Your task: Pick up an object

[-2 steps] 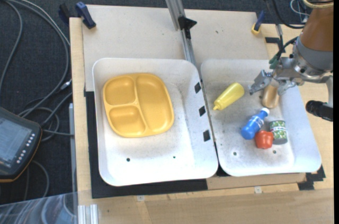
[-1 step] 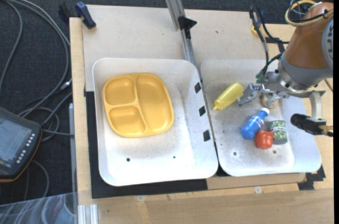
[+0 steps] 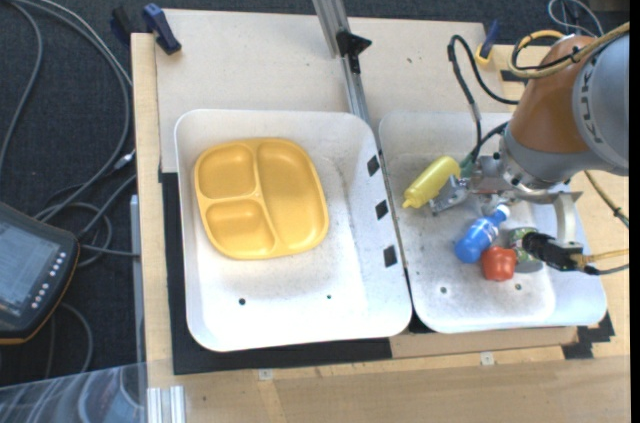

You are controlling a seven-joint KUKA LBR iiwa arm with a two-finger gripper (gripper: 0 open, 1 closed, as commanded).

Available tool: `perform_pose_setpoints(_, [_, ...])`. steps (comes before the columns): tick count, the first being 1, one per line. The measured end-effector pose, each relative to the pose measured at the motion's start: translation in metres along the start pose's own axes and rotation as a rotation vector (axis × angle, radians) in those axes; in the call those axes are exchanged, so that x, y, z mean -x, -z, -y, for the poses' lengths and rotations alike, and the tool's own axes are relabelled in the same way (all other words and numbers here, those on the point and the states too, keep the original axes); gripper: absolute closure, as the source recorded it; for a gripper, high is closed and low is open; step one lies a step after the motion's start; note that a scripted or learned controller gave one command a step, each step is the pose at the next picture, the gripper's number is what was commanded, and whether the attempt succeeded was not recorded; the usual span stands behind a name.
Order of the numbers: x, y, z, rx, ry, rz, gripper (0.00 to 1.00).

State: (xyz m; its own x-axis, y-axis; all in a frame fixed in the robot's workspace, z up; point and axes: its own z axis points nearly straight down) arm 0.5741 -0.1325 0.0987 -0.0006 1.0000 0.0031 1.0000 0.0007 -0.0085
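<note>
My hand [image 3: 470, 186] sits low in the right bin [image 3: 440, 306], near its middle — whether it is open or closed I cannot tell. A yellow bottle [image 3: 430, 182] lies just to its left; a blue bottle [image 3: 476, 239] and a red ball [image 3: 498, 263] lie just below. The left bin [image 3: 360, 241] holds a yellow divided plate [image 3: 260, 198].

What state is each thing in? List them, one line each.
Yellow divided plate: lying flat in the left bin, its compartments bare.
Yellow bottle: lying on its side in the right bin.
Blue bottle: lying tilted beside the red object.
Red object: resting on the bin floor.
Gripper: low over the right bin, next to the yellow bottle; jaws unclear.
</note>
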Motion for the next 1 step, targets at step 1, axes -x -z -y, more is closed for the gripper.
perform_pose_setpoints(1, [0.0003,0.0151,-0.0024,0.010,0.000,0.001,1.00])
